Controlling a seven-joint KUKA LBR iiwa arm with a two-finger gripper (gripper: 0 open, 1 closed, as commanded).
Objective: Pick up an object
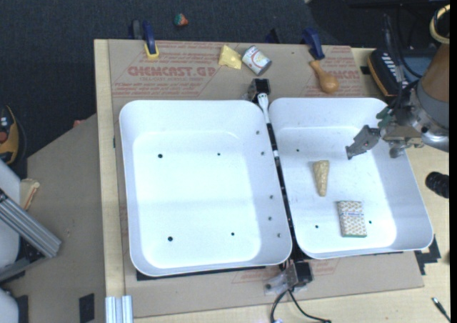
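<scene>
Two objects lie in the right bin (407,179). A tan cone-shaped piece (321,176) rests near the bin's middle, and a small speckled rectangular block (351,218) sits toward its front. My gripper (375,147) hangs over the right bin's back right part, up and to the right of the cone and apart from it. It stands open with nothing between its fingers; one dark finger (359,143) points down-left toward the bin floor.
The left bin (128,171) lies beside the right one, with a black divider (275,164) between them. On the board behind the bins lie a yellow piece (230,57), a small white box (255,60) and a brown handle-like object (325,78). Blue clamps (149,39) hold the board's back edge.
</scene>
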